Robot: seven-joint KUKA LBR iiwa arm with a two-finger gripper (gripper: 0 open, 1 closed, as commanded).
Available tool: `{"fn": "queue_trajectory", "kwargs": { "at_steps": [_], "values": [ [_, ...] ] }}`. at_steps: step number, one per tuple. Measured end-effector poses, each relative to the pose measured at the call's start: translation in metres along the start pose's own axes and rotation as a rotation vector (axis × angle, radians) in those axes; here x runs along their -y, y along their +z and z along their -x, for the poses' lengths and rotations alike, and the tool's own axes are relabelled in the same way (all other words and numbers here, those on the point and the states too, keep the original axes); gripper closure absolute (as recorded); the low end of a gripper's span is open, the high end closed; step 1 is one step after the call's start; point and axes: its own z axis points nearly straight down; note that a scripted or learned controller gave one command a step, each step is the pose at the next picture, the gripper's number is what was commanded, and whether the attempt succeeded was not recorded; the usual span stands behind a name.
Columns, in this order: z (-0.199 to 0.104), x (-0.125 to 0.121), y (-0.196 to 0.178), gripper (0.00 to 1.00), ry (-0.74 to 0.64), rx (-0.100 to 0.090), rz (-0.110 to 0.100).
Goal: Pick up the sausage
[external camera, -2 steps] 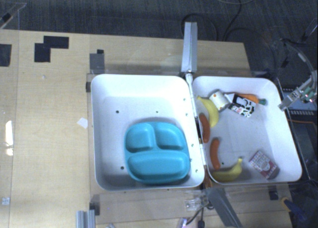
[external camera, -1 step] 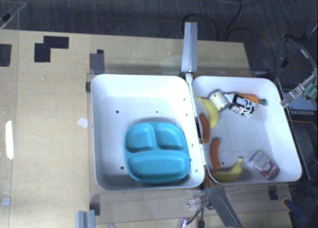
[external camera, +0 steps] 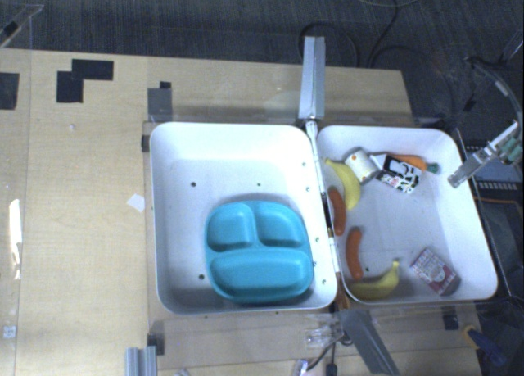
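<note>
Two reddish-brown sausages lie in the right bin (external camera: 479, 239). One sausage (external camera: 336, 209) rests along the bin's left wall, just below a yellow banana (external camera: 348, 183). The other sausage (external camera: 354, 253) lies nearer the front, its lower end touching a second banana (external camera: 379, 282). My gripper (external camera: 463, 174) shows as a grey tip at the right bin's far right rim, well away from both sausages, with nothing seen in it.
The left bin (external camera: 176, 202) holds a blue divided plate (external camera: 258, 250). In the right bin's back part are a white cup-like item (external camera: 361, 161), a black-and-white packet (external camera: 399, 175) and a carrot (external camera: 416, 161). A wrapped snack (external camera: 434, 270) lies front right.
</note>
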Motion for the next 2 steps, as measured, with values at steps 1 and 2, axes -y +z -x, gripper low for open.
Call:
{"fn": "queue_trajectory", "kwargs": {
  "at_steps": [1,2],
  "values": [
    [-0.031,0.053,0.098,0.00,0.246,-0.006,-0.006],
    [-0.005,0.009,-0.017,0.00,0.214,-0.002,-0.003]
  ]
}}
